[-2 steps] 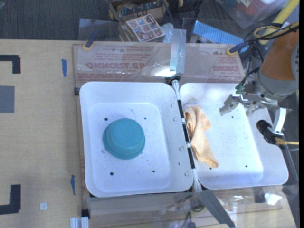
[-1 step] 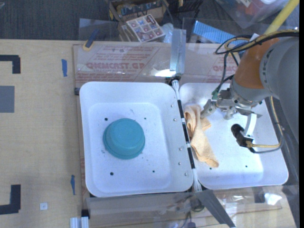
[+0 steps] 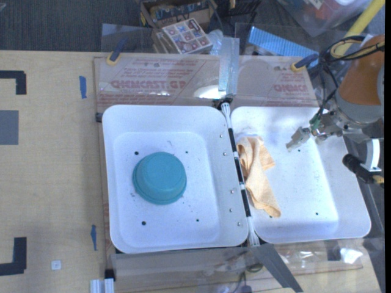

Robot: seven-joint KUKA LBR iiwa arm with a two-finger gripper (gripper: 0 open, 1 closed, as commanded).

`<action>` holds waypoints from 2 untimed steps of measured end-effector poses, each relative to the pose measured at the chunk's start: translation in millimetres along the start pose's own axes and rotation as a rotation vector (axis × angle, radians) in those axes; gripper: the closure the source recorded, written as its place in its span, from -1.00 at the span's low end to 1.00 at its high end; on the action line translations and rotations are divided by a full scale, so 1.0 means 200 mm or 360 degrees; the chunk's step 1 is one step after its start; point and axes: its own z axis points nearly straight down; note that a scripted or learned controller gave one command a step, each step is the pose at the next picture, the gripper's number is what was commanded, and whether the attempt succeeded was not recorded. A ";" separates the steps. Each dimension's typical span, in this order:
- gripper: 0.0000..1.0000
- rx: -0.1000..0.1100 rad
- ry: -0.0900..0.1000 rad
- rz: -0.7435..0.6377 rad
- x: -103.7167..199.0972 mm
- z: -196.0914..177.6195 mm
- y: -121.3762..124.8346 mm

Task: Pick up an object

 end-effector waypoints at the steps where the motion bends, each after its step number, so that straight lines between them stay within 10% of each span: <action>1: -1.00 0.0006 -0.0004 -0.0287 0.34 0.20 0.32; 2: -1.00 -0.0007 0.0001 -0.0492 0.38 0.19 0.01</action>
